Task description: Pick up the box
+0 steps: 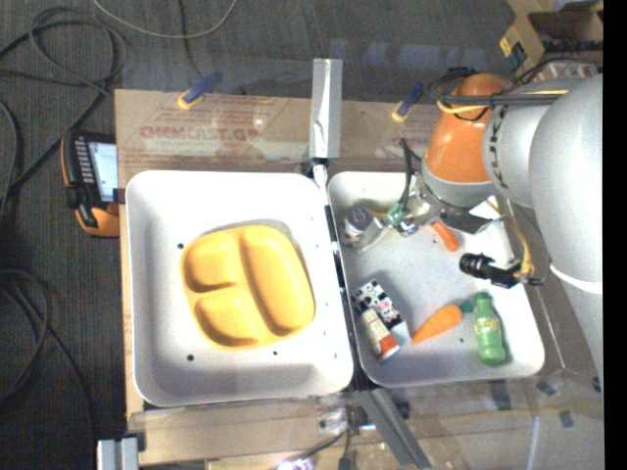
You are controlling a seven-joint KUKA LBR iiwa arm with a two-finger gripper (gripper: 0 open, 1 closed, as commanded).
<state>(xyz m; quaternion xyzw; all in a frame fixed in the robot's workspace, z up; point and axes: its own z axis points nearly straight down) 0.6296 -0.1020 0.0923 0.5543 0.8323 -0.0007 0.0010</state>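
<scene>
Pincer (364, 225) fingers cannot be judged spread or pressed together at the right bin's (534, 360) upper left, while the box (378, 316) is seen lying well below it.

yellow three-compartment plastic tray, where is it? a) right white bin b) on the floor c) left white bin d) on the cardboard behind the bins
c: the yellow three-compartment plastic tray lies flat in the left white bin, apart from the orange carrot and green bottle in the right white bin.
</scene>
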